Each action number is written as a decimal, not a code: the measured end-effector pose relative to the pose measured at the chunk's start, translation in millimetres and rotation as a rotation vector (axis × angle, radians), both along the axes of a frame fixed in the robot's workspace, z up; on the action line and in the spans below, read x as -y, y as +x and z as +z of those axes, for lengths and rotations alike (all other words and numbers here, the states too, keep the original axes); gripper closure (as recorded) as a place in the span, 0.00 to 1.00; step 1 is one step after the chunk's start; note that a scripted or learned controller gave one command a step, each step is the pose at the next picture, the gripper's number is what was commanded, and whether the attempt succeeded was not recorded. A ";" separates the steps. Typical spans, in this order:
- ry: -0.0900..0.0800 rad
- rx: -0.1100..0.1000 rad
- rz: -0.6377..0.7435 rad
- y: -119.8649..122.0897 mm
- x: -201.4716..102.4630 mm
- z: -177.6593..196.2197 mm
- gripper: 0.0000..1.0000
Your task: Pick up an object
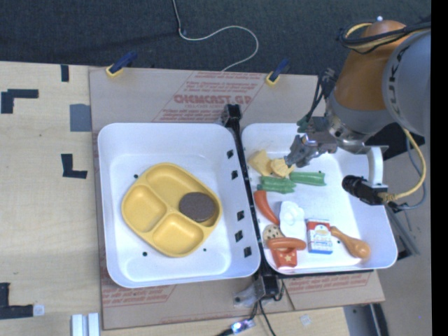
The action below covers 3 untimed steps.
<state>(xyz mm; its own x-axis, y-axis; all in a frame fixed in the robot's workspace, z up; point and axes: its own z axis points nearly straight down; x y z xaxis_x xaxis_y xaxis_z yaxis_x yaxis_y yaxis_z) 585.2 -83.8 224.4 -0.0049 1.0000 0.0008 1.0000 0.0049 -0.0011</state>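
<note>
While the gripper [299,152] hangs low over the right bin [364,219], whether open or shut I cannot tell, its tip sits just beside the pale yellow toy food [269,164] near the bin's upper left corner.

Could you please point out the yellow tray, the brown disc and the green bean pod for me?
yellow tray [143,208]: camera view, left compartment floor.
brown disc [197,206]: camera view, its middle.
green bean pod [308,178]: camera view, mid-length.

Even, bright overhead light, soft short shadows inside the white bins [112,187], mild glare on their floors, overall slightly soft focus, dark carpet at top underexposed and grainy.
</note>
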 end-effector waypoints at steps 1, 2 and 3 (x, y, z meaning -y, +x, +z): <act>0.000 -0.001 0.000 16.0 -50.5 -6.3 1.00; 0.000 0.001 0.002 35.1 -98.9 0.0 1.00; 0.000 0.002 -0.001 70.4 -138.9 10.0 1.00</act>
